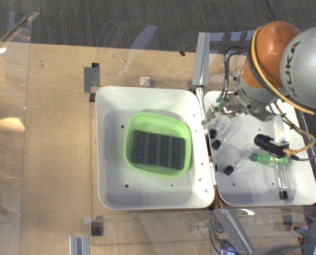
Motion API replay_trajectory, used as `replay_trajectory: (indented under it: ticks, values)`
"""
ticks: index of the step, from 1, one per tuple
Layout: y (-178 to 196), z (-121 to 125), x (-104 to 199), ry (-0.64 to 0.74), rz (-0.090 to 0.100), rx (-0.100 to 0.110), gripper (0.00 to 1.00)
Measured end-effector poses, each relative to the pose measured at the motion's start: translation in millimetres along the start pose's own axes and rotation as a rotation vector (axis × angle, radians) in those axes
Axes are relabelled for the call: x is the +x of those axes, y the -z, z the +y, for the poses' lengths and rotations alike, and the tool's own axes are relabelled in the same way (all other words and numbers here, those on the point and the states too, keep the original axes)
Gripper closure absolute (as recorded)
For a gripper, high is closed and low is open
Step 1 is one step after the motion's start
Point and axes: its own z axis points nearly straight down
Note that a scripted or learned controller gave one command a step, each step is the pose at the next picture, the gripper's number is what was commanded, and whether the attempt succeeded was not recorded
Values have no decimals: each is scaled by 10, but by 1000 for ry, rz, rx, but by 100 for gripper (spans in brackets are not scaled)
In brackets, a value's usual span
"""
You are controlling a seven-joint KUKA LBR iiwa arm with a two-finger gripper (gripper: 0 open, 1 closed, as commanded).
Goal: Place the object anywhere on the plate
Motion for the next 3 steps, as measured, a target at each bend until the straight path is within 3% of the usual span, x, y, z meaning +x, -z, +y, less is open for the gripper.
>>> replay_trajectory:
  ticks: [3]
  values:
    - [0, 0, 0, 0, 0, 0, 0]
